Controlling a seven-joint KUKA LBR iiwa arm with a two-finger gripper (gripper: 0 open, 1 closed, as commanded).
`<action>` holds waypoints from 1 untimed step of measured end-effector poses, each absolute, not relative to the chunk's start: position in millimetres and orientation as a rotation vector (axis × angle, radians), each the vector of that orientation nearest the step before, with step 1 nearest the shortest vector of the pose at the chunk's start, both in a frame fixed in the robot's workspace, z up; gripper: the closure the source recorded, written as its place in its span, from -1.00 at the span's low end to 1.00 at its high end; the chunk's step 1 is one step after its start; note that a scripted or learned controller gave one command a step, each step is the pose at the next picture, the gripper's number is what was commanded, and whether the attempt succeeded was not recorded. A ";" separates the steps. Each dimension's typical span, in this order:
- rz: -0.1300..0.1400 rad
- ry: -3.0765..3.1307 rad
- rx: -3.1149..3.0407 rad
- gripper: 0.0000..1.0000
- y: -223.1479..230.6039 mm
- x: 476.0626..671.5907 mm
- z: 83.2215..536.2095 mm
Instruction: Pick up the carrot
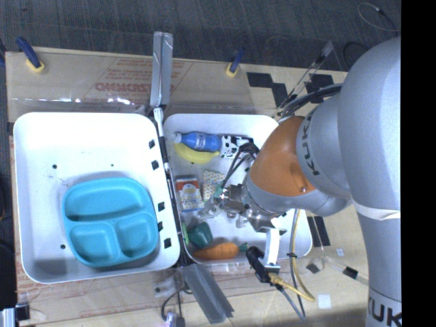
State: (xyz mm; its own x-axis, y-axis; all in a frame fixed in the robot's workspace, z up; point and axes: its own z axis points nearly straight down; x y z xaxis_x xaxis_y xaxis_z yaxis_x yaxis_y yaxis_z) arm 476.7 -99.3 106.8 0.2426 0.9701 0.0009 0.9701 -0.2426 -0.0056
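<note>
Carrot point(219, 251): a short orange root, smooth and tapered, lying on its side along the lower wall of the right bin, lower centre of the frame.
Right bin point(204, 122): shallow, white, hard plastic with rounded corners, in the middle of the frame.
Tool point(235, 206): a cluster of grey metal parts at the end of the arm, hanging over the middle of the right bin; whether it is spread or pressed together cannot be told from this slant.
Carrot and tool: the carrot lies below the tool in the frame, near it but apart from it, with white bin floor between them.
Arm point(354, 142): a thick, smooth grey tube with a glossy orange band, filling the right of the frame and covering the right part of the bin.
Green thing point(199, 235): dark green, rounded, just left of the carrot's thick end.
Banana point(196, 155): yellow, curved, in the bin's upper part.
Bottle point(201, 141): blue, lying just above the banana.
Packets point(188, 191): small printed flat packs left of the tool.
Left bin point(41, 135): white, shallow, holding a blue tray.
Blue tray point(109, 220): matte plastic, three compartments, rounded edges.
Counter point(82, 73): pale wood with red print, upper left.
</note>
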 end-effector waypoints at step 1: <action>0.006 -1.935 -2.468 1.00 -99.7 476.9 116.3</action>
State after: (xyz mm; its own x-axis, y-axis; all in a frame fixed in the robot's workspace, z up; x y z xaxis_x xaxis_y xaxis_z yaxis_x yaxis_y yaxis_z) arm 476.9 -99.7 116.3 0.2386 0.9711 0.0006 0.9711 -0.2386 -0.0065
